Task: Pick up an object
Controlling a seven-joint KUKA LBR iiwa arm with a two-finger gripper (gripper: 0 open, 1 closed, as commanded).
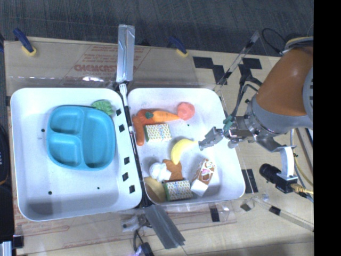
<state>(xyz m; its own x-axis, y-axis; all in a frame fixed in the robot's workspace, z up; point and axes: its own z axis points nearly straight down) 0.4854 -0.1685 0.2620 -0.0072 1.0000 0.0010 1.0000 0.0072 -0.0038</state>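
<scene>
My gripper (209, 140) hangs over the right side of the right bin (205, 103), just right of a yellow banana (180, 148) and above a small white and brown carton (204, 176). Nothing shows between it and those toys. The same bin holds an orange carrot (160, 114), a pink round piece (186, 110), a small printed box (157, 132), a white lump (157, 170), a brown piece (173, 170) and a green-edged box (177, 189).
In the left bin (32, 185) lie a blue divided plate (81, 137) and a green leafy toy (105, 107) at its back right corner. A metal divider strip (126, 52) stands between the bins at the back. The arm's orange band (285, 87) fills the right.
</scene>
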